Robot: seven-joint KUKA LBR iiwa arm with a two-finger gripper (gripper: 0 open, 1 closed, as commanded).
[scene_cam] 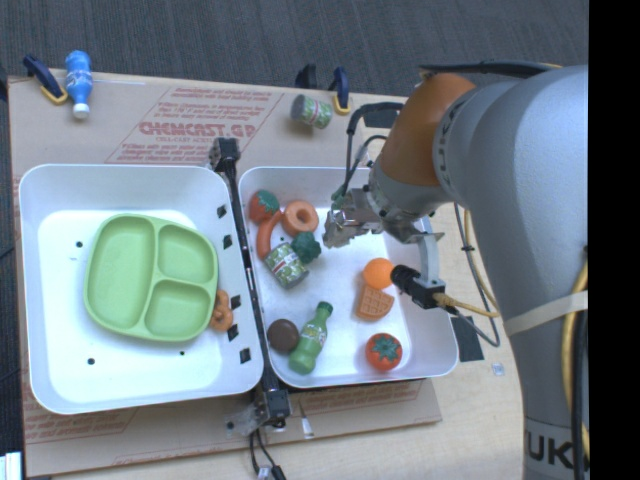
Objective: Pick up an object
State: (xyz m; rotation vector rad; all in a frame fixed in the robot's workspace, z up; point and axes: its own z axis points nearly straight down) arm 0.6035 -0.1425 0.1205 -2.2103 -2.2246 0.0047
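My gripper (338, 226) hangs over the upper middle of the right bin (440, 353), just right of a brown donut (299, 217) and above a dark green broccoli piece (308, 250). Nothing is visibly held. Several toys lie in this bin: a red tomato piece (263, 206), an orange carrot (266, 236), a green can (286, 266), an orange (378, 272), a waffle (374, 305), a green bottle (312, 336), a brown ball (282, 334) and a tomato (384, 351).
The left bin (40, 368) holds a green divided plate (152, 277) and a small orange ring (221, 311) by its right wall. Behind the bins lie a blue bottle (78, 81) and a small can (312, 112). The arm's bulk covers the bench's right side.
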